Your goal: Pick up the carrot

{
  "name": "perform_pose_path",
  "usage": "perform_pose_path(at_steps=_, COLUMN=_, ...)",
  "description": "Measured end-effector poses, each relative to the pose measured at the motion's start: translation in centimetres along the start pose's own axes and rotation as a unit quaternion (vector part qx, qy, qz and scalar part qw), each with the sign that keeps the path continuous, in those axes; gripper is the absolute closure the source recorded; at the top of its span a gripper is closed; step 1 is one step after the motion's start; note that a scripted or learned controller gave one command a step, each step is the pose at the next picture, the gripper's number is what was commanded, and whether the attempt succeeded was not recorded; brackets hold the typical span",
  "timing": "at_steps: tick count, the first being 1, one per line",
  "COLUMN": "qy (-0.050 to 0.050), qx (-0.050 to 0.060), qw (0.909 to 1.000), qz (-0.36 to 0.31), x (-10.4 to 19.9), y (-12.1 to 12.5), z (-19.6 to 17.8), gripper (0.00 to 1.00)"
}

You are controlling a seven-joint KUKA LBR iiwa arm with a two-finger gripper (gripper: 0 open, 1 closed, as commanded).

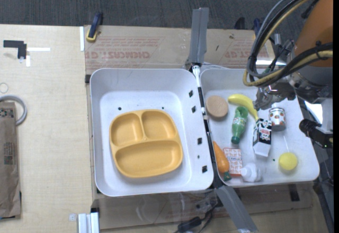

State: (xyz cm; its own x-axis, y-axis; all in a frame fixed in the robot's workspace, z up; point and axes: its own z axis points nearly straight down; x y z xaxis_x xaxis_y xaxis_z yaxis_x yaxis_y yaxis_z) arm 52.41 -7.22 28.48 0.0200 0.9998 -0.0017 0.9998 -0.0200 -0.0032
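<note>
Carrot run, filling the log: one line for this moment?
carrot: right bin's left wall | gripper: above banana, apart from carrot | not picked

Bright, even overhead light, no hard shadows. Soft shadow under the tray (145, 143) toward 5 o'clock. White bins (100, 121) near blown out, mild glare on the walls. Focus decent at centre, slightly soft overall; arm (318, 25) at 2 o'clock blurred.

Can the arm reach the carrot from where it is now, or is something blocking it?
Probably yes, but it is tight. The carrot lies open from above, against the right bin's left wall, with a small packet right beside it. The end effector hovers farther back, near the banana.
</note>
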Motion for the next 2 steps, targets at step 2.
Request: perform_pose_path(at_steps=2, qy=-0.001, qx=0.000, qw=0.9835, qz=0.181, x=0.2, y=3.8, z=-3.2, gripper=1.00)
